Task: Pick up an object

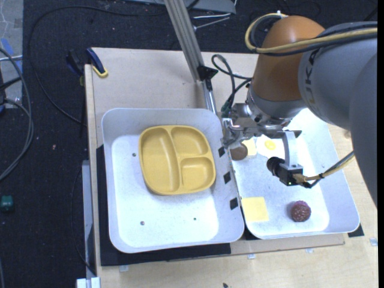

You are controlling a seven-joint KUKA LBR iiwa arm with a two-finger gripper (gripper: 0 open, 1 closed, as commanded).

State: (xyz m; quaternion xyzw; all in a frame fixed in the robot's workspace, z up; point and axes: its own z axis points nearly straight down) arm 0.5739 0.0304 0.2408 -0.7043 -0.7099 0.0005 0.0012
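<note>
On wooden bench (150,83): two white bins (120,179), dark floor (48,41).

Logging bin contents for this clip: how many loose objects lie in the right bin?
3 visible: a yellow square at front left, a dark red ball at front right, a brown piece by the gripper. The arm may hide more.

— What lies in the left white bin (120,221)?
— A yellow divided plastic tray (177,159).
— And the right white bin (336,215)?
— A flat yellow square (254,209) at front, a dark red ball (299,211) to its right.
</note>
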